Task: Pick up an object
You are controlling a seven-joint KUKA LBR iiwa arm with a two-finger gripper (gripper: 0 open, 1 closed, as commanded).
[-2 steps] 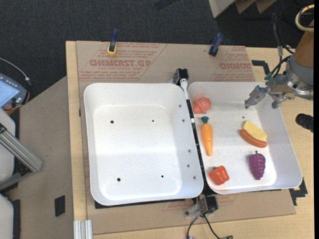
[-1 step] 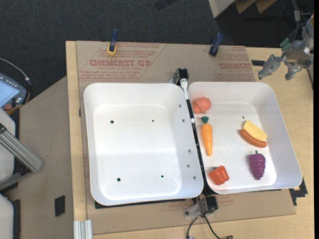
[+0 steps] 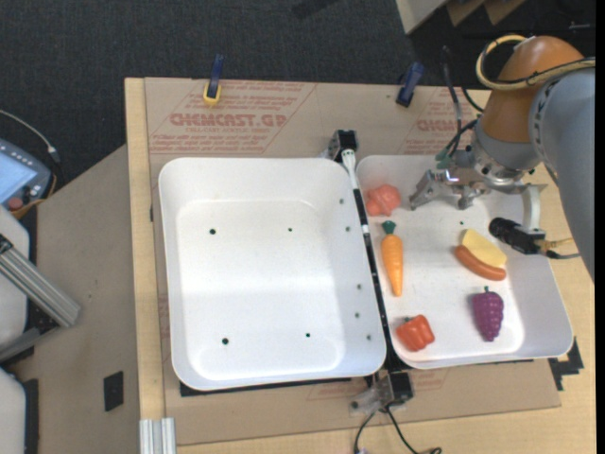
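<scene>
Arm enters from 3 o'clock, orange band over the wrist, and sits over the far part of the right bin. Gripper hangs at about 12 o'clock of that bin, fingers splayed apart with nothing between them. Nearest object is the pink piece, just beside the gripper at its 9 o'clock, tucked against the divider edge; can't tell if a fingertip touches it. Carrot lies at 6 o'clock of the pink piece, green top pointing to 12, tip to 6, running along the bin's left wall. Red pepper is at 6 o'clock of the carrot, near the bin's near-left corner. Yellow-and-orange piece, looks like a hot dog or a fruit slice, can't tell which, sits at roughly 4 o'clock of the gripper, apart from it. Purple grapes are at 6 o'clock of that piece, near the right bin's near edge. A black cylindrical part on the arm side pokes in just at 2 o'clock of the yellow piece. Left bin sits beside the right bin at its 9 o'clock, the two touching along a clipped seam. Both rest on a cardboard sheet with red print, blue clamps at its 12 o'clock edge.
</scene>
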